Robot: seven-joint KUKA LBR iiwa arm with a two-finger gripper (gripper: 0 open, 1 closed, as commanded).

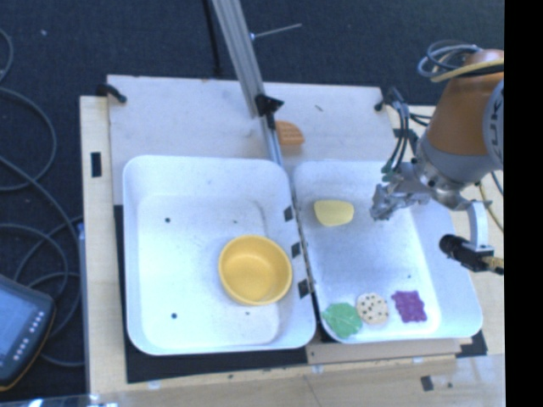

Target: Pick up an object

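In the right bin (441,253) lie a pale yellow lump (333,213) near the far left corner, and along the near edge a green piece (342,319), a round cookie-like piece (372,309) and a purple piece (410,306). A yellow bowl (254,269) sits in the left bin (170,227). My gripper (383,208) hangs over the right bin's far part, just right of the yellow lump and apart from it. Nothing shows between its fingers.
A slanted metal pole (246,66) rises from between the bins at the back. An orange object (289,135) lies on the bench behind the bins. Cables trail near the arm (462,134) at the right.
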